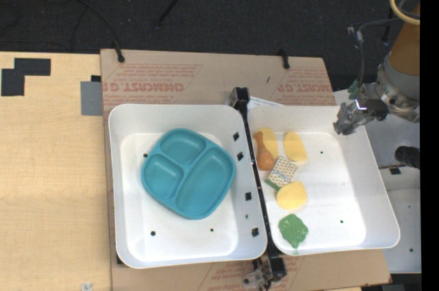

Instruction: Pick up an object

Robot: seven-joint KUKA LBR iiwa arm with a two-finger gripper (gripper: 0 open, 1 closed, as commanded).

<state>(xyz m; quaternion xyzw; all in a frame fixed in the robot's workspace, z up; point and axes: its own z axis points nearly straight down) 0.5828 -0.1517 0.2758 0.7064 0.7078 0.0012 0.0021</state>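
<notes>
**Nothing picked yet, arm parked at far corner of right bin**

Left to right. We see the tabletop [48,180], light wood, with black and grey marker patches near its upper left. Next, a cardboard sheet [206,73] under both bins; red print on it appears upside down from this view, looks like "CHEMCRST", but we are not sure of every letter. Same print repeats to the right, partly covered.

Left bin [130,241] holds a teal divided plate [188,173], three compartments, lying flat, nothing on it.

Right bin [357,214] holds the candidate objects, all clustered along its left wall: a brown drumstick-shaped piece [263,152], a pale yellow piece behind it [271,140], a yellow oval [295,147], a small patterned packet [281,173] with print too small to read, a yellow lump [292,195] and a green piece [293,230] nearest the front rim.

The gripper [346,121] hangs over the far right corner of the right bin, well apart from the cluster. We cannot tell how the jaws stand; too small and dark. Nothing visible in them.

Progress, as we judge it: no object is lifted, all lie in the bin. Approach, descent, grasp and lift are all left.
</notes>
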